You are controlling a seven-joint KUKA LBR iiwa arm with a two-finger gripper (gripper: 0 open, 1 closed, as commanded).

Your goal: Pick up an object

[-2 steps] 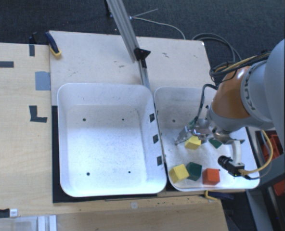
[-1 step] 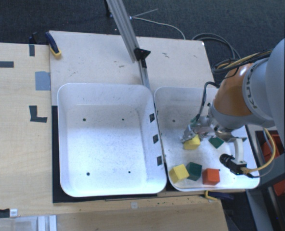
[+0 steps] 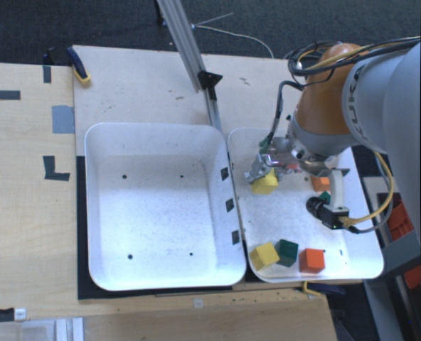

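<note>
The left bin [image 3: 153,212], in the centre-left of the frame, is a shallow white tray with rounded corners, smooth plastic with fine dark speckles and a few small dots. Just beside it to the right stands the right bin [image 3: 353,261], same shape and material, touching it approx. along one wall. In the upper part of the right bin the gripper [image 3: 262,172] is low over a yellow block [image 3: 265,184]; the metal fingers are at or just above the block's top, and whether the claw is apart, together or clamped on it I cannot tell, because the wrist covers it. At the lower edge of this bin lie three small cubes close together: a second yellow cube [image 3: 264,254], a dark green cube [image 3: 287,251] and an orange cube [image 3: 311,260], all matte with hard edges. Another orange piece [image 3: 320,184] shows partly under the arm. Risk, in my judgement: the block seems tilted, so the fingers may catch only a corner and it slips out, or it is pushed against the bin wall instead of gripped.
</note>
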